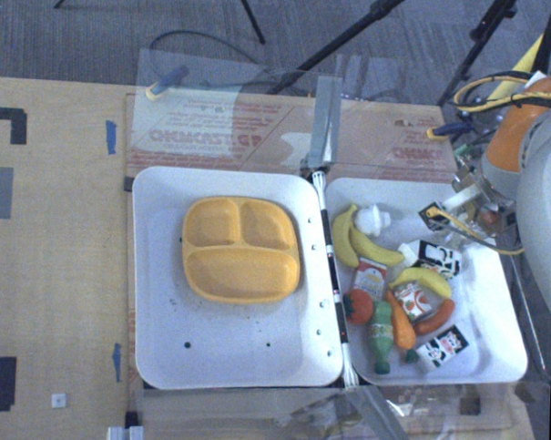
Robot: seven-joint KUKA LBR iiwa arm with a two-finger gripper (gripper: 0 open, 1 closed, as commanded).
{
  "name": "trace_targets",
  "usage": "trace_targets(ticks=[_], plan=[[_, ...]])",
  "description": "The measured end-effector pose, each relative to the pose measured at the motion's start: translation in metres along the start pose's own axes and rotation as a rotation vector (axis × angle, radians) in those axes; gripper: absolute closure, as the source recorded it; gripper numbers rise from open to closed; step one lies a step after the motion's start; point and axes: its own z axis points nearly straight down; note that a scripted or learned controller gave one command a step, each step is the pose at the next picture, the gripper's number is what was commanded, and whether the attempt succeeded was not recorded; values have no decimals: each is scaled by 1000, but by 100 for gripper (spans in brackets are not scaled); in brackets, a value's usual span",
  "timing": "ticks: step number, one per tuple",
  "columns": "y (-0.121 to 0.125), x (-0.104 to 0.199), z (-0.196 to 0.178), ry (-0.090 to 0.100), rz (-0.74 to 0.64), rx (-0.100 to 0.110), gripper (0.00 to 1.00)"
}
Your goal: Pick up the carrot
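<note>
The carrot (402, 328) is a short orange stick lying in the lower middle of the right bin (500, 336). It rests between a green bottle (381, 338) on its left and a reddish sausage (436, 315) on its right. My gripper (462, 216) hangs over the bin's upper right part, well above and to the right of the carrot, with nothing seen in it. The grey arm with its orange band (508, 147) comes in from the right edge.
Two bananas (357, 242) (424, 280), a red tomato (359, 306), a white item (374, 218) and black-and-white cartons (447, 346) crowd the right bin. The left bin (161, 328) holds a yellow divided plate (241, 249). A metal divider (332, 272) separates the bins.
</note>
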Motion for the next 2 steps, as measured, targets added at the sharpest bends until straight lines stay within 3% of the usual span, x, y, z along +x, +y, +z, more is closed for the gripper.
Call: trace_targets(ticks=[1, 2], plan=[[5, 3, 0, 4, -161, 10, 100], [5, -2, -2, 7, -8, 10, 100]])
